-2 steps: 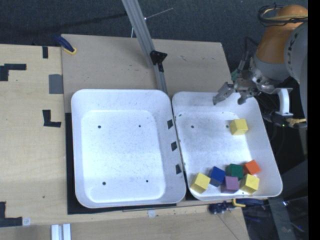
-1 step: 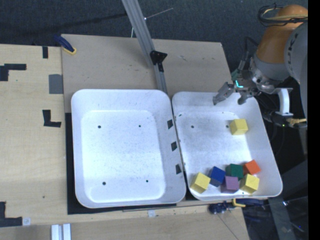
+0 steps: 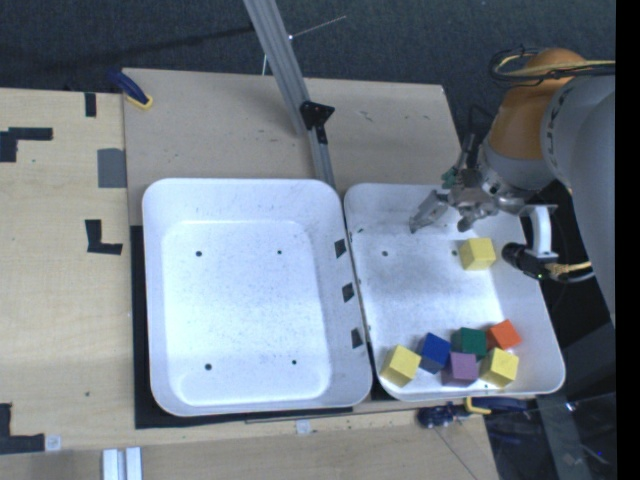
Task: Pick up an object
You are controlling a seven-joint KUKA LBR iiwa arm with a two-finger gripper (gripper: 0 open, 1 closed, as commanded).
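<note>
My gripper (image 3: 440,215) hangs over the upper part of the shallow white right-hand bin (image 3: 400,298), its two fingers spread apart, one reaching left toward the bin's middle and the other pointing down toward a block. Nothing sits between them; the gripper is open and holds nothing.

Just below and to the right of my gripper lies a lone yellow cube-shaped block (image 3: 477,253) on the bin floor, close to the nearer fingertip but apart from it.

The rest of the blocks are gathered along the near edge of the same bin. From left to right I see another yellow block (image 3: 402,364), a blue block (image 3: 434,351), a purple block (image 3: 463,367), a green block (image 3: 468,342) just behind the purple one, a third yellow block (image 3: 502,367), and an orange-red block (image 3: 504,334) behind that. They lie close together, several touching.

The larger shallow white left-hand bin (image 3: 170,268) sits beside it on the wooden bench (image 3: 60,298), their rims meeting. A grey metal pole (image 3: 285,58) slants down to where the bins meet.
</note>
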